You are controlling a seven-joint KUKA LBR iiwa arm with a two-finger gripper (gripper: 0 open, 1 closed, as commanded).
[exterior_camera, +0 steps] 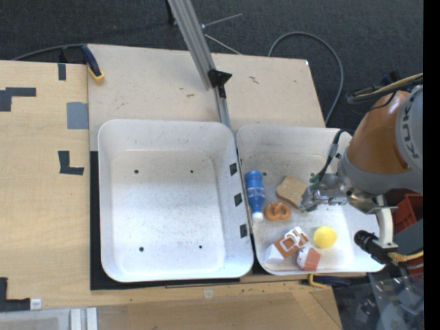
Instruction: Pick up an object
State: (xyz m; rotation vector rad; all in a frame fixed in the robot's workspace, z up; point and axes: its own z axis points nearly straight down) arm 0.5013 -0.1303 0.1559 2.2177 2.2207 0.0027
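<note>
The right bin (289, 139) holds a blue bottle (254, 190) with a white cap along its left wall, a tan bread-like slice (291, 191), an orange pretzel-shaped piece (277, 212), a yellow ball (325, 237) and a small orange-and-white carton (295, 246). My gripper (311, 199) reaches in from the right and hangs low just right of the tan slice, above the bin floor. Nothing shows between its fingers.
The left bin (165, 198) sits beside the right one, sharing a middle wall. A grey metal pole (196, 40) slants in from the top to the bins' far edge. A black cable (323, 47) loops behind the right bin.
</note>
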